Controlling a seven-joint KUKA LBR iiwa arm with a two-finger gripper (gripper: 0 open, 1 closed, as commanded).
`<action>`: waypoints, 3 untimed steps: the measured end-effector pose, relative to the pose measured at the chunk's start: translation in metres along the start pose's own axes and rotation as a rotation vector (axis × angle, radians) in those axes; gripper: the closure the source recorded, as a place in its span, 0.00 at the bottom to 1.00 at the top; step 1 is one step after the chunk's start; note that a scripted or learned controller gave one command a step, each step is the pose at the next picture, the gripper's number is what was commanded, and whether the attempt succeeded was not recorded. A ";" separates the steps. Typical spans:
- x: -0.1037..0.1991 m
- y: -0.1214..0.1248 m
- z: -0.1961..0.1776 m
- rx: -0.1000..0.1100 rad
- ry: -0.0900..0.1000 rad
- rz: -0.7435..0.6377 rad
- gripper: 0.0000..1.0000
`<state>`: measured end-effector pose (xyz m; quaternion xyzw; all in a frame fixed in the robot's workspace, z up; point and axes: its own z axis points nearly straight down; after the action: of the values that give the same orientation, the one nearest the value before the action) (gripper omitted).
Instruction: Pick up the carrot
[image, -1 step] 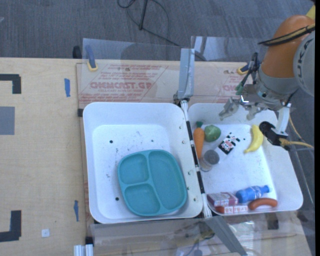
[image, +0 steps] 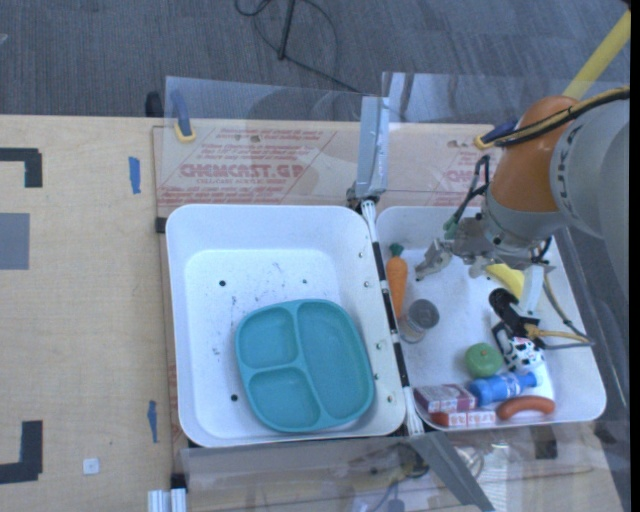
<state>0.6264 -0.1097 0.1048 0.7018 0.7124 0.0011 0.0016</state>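
The orange carrot (image: 397, 281) with a green top lies lengthwise against the left wall of the right bin (image: 585, 370), its top pointing to the far side. My gripper (image: 438, 259) hangs over the far part of that bin, a short way right of the carrot's upper end and apart from it. It is open, with nothing between its fingers. The grey arm with its orange band (image: 525, 165) comes in from the upper right.
Just in front of the carrot stands a small grey can (image: 422, 316). The right bin also holds a banana (image: 505, 276), a green fruit (image: 485, 358), a black-and-white toy (image: 517, 346), a blue item (image: 500, 388), a red sausage (image: 525, 406) and a red box (image: 447, 400). A teal divided plate (image: 303, 365) lies in the left bin (image: 200, 240).
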 end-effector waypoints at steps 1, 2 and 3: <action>0.009 -0.010 0.016 -0.002 -0.002 -0.290 0.00; 0.004 0.041 0.018 0.000 -0.002 -0.256 0.00; 0.007 0.041 0.018 0.003 -0.004 -0.310 0.00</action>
<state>0.6671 -0.1026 0.0874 0.5836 0.8120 -0.0015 0.0019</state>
